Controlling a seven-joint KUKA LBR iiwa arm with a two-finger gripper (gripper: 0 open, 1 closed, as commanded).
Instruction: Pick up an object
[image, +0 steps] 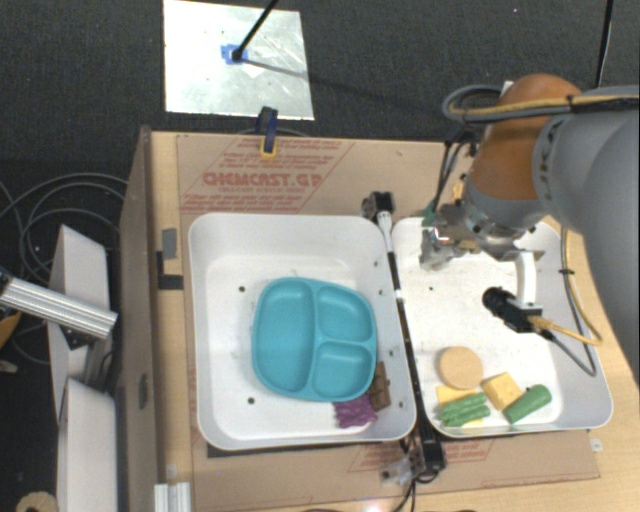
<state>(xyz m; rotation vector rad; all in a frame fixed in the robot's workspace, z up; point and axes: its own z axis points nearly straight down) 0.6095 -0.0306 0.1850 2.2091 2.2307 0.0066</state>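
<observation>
Table (160, 330) carried two white bins | we saw claw (437, 250) over right bin's (590, 400) far-left corner, grip state we could not tell | round tan piece (460, 367), yellow block (500, 387), green pieces (527, 401) near front | blue plate (313, 338) in left bin (225, 260)

Single fixed cam above bench, looking down at a slant, mid-range, both white bins side by side in frame, left bin (215, 300), right bin (585, 390), bench edge and dark floor at top, arm (560, 150) entering from right.
</observation>
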